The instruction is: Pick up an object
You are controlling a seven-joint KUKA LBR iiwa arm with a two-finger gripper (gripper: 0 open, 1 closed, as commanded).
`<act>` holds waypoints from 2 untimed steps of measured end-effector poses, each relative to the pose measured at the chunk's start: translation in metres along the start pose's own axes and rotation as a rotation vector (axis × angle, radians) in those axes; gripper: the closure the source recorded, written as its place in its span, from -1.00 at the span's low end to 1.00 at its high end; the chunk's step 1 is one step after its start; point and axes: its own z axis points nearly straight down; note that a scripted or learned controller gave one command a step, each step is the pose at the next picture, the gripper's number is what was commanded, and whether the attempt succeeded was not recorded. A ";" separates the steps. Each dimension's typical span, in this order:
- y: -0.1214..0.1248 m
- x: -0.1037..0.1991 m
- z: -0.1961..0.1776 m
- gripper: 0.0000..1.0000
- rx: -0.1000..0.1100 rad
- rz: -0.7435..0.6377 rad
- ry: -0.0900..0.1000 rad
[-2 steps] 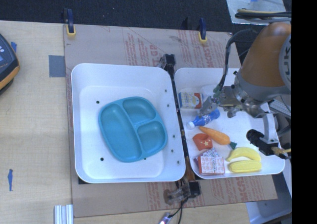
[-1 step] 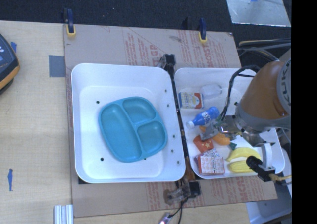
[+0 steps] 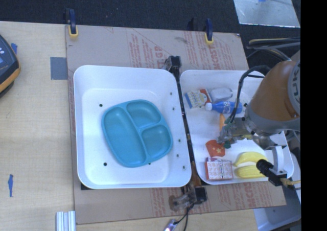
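At the near edge of my right bin (image 3: 200, 130) lie a small box (image 3: 218, 168) and a yellow banana (image 3: 249, 165), side by side. Just past the box is a little red thing (image 3: 215, 148).

My pincer (image 3: 228, 135) hangs low just past that red thing, very close to it. I cannot tell if my pincer is spread or pressed together, and I see nothing in it. My arm (image 3: 273, 97) comes in from the right.

Farther back are an orange stick (image 3: 221, 121), then a bottle (image 3: 223, 106) lying down, then a packet (image 3: 195, 98). The left bin (image 3: 92, 102) has a blue plate (image 3: 137, 133) in it.

I think I am at the reaching step: down among the things, but with no catch yet. The red thing looks like the one to get. Next I would need to sit right over it, close on it, and lift straight up. The box is near it, so I should not bump that.
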 end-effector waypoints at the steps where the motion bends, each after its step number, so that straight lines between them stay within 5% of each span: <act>1: 0.000 0.000 0.000 -1.00 0.000 0.000 0.000; 2: 0.037 0.022 0.010 -1.00 -0.004 0.001 0.000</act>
